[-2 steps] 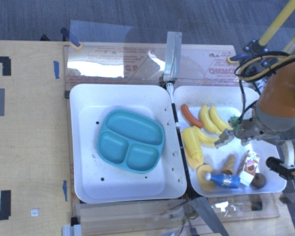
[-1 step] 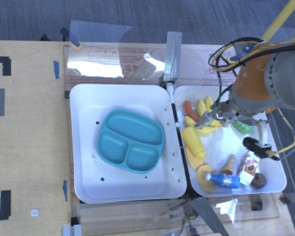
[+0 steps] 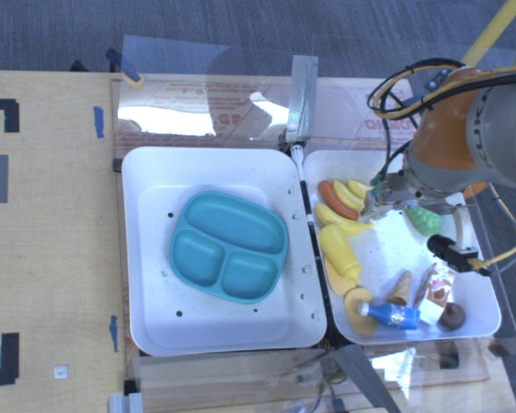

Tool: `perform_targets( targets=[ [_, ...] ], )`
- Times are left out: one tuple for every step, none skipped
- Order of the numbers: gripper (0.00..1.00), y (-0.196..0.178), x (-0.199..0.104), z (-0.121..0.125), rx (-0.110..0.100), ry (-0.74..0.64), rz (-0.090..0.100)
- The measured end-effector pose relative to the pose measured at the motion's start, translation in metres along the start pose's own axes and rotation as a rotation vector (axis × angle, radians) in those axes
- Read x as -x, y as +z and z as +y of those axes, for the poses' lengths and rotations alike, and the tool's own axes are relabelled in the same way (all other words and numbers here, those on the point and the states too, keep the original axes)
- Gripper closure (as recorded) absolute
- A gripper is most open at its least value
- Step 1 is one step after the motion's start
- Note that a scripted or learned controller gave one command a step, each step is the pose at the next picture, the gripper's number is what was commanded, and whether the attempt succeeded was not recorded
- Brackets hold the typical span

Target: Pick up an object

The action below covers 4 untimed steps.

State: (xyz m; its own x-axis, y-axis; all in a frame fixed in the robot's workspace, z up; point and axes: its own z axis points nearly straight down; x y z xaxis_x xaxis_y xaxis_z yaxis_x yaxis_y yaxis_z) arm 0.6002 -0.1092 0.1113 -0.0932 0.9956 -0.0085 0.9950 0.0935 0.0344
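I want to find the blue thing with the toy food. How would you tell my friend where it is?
Look in the right white bin, the one full of toy food. Go to its near edge: a small blue plastic bottle lies on its side beside a yellow piece. It is the only blue thing there.

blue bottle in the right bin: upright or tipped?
Tipped. The blue bottle lies on its side on the floor of the right bin, near the front wall, its length running left to right.

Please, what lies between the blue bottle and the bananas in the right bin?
In the camera view, a yellow mustard-like bottle lies between the blue bottle and the bananas, along the bin's left side.
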Motion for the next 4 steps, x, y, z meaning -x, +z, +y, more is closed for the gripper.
perform_targets(
  targets=[
    [0.00, 0.001, 0.000, -0.001, -0.002, 0.000, 0.001],
    [0.00, 0.027, 0.010, 0.038, -0.032, 0.091, 0.006],
    [1.00, 0.014, 0.010, 0.040, -0.026, 0.088, 0.003],
    [1.00, -0.077, -0.047, 0.072, -0.023, 0.013, 0.008]
  ],
)
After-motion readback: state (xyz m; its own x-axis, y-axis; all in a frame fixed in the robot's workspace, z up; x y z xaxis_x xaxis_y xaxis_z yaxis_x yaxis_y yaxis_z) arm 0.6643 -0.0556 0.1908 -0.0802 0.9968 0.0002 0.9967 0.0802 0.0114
